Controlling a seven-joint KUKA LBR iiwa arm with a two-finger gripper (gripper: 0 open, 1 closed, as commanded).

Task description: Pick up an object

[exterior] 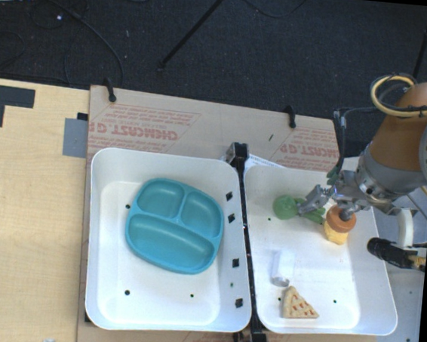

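Green toy (286, 207) lies at back of right bin (365, 311), gripper (322, 203) low just beside it, fingers spread, nothing between them. Best to centre over toy before closing, clear of yellow bottle (337, 226). Count: one green toy, one bottle, one waffle wedge (299, 305), one clear piece (282, 266); one teal plate (175, 225) in left bin (104, 269).
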